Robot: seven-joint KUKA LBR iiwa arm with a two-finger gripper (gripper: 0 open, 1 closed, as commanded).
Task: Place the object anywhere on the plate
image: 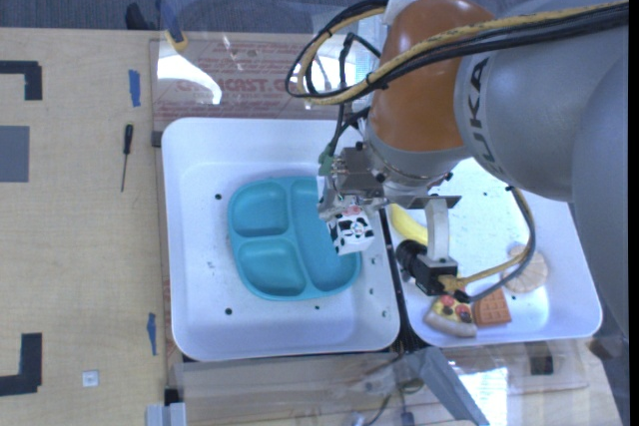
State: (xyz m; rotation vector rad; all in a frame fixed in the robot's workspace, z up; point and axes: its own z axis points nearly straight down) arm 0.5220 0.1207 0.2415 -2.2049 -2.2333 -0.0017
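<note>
A black screwdriver (125, 155) lies on the wooden table (70, 244) at nine o'clock. In the left shallow white bin (195, 304) sits the teal three-compartment plastic plate (280, 239). At the plate's three o'clock rim, the pincer (344, 214) pinches a small black-and-white cow-patterned object (351, 232). The right white bin (564, 304) holds a yellow banana (407, 224), a pizza slice toy (449, 312) and a waffle-like cracker (491, 310).

Black-and-white toy (351, 232), seemingly over blue plate (290, 236)
</note>
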